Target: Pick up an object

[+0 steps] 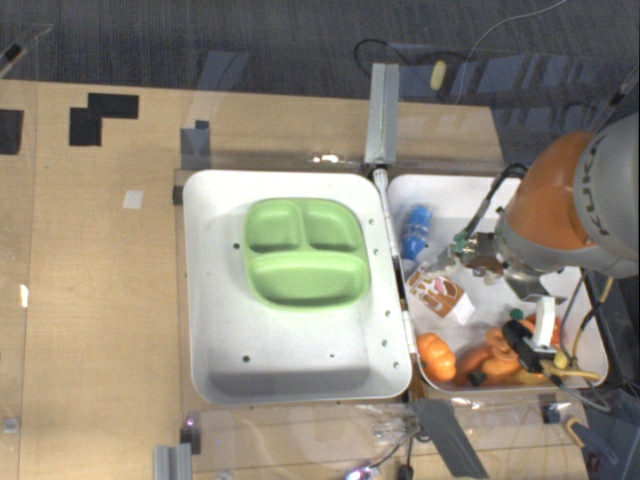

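From my remote seat I look down on a wooden worktop (90,268) carrying two white bins. My landmark is the right bin (440,196). Left of it, touching, the left bin (215,268) holds a green divided plate (304,251). Inside the right bin a blue bottle (415,230) lies near its upper left corner, a brown-and-white carton (440,295) near its middle, and an orange ball-like toy (437,357) with other small orange pieces along its lower edge. The hand (475,251) hangs over the bin's middle, just right of the carton; I cannot tell whether it is parted or closed. I judge the carton light, stiff and easily crushed, best pinched across its narrow sides; the bottle looks slippery and may roll.
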Available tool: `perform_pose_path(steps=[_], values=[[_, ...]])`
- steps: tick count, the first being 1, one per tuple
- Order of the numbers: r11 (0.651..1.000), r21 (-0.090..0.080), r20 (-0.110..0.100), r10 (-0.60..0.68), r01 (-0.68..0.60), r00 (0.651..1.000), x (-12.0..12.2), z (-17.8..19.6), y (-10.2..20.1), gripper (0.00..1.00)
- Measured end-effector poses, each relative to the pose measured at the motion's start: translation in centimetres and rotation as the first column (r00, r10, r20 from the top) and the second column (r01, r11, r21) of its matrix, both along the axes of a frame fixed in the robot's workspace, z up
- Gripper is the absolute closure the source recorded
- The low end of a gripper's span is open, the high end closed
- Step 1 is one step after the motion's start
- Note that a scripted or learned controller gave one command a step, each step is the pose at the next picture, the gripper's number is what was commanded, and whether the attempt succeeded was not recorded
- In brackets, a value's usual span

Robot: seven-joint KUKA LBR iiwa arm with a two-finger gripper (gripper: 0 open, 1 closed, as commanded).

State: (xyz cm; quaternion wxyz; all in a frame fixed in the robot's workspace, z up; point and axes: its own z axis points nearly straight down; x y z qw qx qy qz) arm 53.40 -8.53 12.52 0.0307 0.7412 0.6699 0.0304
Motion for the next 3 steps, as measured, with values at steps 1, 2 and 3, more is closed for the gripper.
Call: perform_pose_path(steps=[1,2,3], values=[[0.999,0.005,-0.083,0.035,-0.035,0.996,4.45,5.96,4.30,0.00],[0.999,0.004,-0.082,0.046,-0.045,0.996,4.60,6.94,4.40,1.00],[0.999,0.004,-0.082,0.046,-0.046,0.996,4.60,6.92,4.43,0.00]])
